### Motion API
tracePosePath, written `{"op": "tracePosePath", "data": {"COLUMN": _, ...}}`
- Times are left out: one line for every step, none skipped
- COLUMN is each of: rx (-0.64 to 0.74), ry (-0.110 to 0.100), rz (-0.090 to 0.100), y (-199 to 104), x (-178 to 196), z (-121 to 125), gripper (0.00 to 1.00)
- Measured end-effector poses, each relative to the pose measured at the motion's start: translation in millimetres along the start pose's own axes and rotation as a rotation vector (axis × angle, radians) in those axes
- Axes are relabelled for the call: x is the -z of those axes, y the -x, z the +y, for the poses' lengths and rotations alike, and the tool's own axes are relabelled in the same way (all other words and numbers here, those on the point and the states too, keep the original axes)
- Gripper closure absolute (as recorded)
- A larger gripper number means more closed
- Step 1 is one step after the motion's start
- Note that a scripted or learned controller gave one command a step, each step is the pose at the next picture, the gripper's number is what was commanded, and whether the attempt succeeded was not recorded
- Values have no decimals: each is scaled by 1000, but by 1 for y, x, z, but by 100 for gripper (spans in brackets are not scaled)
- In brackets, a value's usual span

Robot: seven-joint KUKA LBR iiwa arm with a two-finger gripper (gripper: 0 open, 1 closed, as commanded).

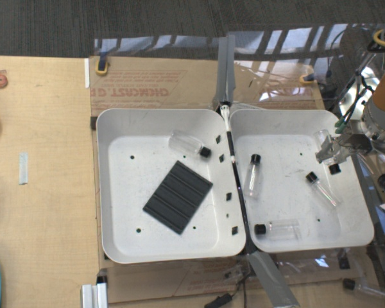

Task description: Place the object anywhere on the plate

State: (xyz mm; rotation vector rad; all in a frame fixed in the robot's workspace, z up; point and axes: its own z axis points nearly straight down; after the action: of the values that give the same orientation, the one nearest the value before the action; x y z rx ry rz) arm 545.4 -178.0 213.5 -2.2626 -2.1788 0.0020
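A black ribbed plate (178, 197) lies tilted in the middle of the left bin (115, 172). A clear vial with a black cap (189, 144) rests behind it in the same bin. The right bin (295, 127) holds three more clear capped vials: one upright-lying near its left wall (253, 173), one at the front (277, 228), and a thin one right of centre (322, 188). My gripper (329, 150) hangs over the right bin's right side, close to the wall. A small black piece (334, 168) shows just below it; I cannot tell whether it is held.
Cardboard (154, 85) lies behind the bins and a wooden bench top (38, 172) spreads to the left. Cables and metal framing (353, 101) crowd the right side around the arm. A divider wall (234, 172) separates the two bins.
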Motion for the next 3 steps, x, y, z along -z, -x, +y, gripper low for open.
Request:
{"op": "tracePosePath", "data": {"rx": 202, "ry": -1, "rz": -2, "y": -71, "x": 128, "z": 77, "gripper": 100}}
{"op": "tracePosePath", "data": {"rx": 525, "ry": -1, "rz": -1, "y": -138, "x": 119, "z": 32, "gripper": 100}}
{"op": "tracePosePath", "data": {"rx": 779, "ry": 0, "rz": 0, "y": -155, "x": 108, "z": -35, "gripper": 100}}
